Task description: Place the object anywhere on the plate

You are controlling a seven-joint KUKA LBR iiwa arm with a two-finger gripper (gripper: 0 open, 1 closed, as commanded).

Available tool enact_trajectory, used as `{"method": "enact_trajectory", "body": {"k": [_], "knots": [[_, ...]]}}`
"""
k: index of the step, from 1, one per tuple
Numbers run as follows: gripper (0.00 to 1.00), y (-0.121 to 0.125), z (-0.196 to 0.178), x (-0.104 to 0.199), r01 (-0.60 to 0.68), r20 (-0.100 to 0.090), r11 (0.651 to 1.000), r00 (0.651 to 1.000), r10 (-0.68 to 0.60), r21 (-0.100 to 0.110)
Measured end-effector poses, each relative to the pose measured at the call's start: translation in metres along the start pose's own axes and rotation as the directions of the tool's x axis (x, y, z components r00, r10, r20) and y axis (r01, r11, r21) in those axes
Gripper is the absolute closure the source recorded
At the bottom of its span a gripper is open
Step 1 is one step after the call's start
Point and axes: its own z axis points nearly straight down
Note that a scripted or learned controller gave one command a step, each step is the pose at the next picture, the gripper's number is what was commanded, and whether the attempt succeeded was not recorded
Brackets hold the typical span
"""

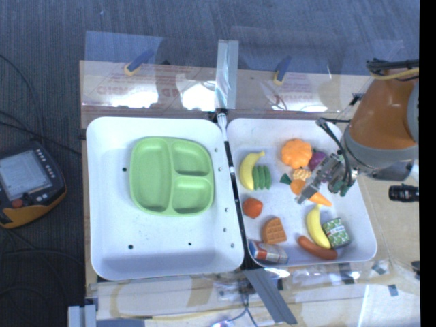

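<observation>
Gripper (320, 186) low in the right bin (354, 251)
Finger state: cannot tell; it hovers over the toy carrot (319, 197); green plate (170, 176) sits left

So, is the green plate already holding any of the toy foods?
No, the green plate in the left bin has nothing on it; the foods lie in the right bin.

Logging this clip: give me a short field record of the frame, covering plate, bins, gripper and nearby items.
plate: green divided plate, in the left bin, nothing on it
right bin: holds toy foods, including orange pumpkin, two bananas, sausage
gripper: low over the right bin, beside a carrot
grasp: cannot tell
task state: no object on the plate yet
</observation>
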Motion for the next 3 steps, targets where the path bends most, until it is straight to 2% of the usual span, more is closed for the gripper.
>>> {"method": "enact_trajectory", "body": {"k": [1, 2, 3], "knots": [[1.0, 0.11, -0.002, 0.009, -0.043, -0.002, 0.999, 0.999, 0.043, -0.005], [1.0, 0.179, -0.003, 0.037, 0.113, -0.001, 0.994, 0.994, -0.113, -0.003], [0.0, 0.178, -0.003, 0.036, 0.111, 0.001, 0.994, 0.994, -0.111, -0.002]]}}
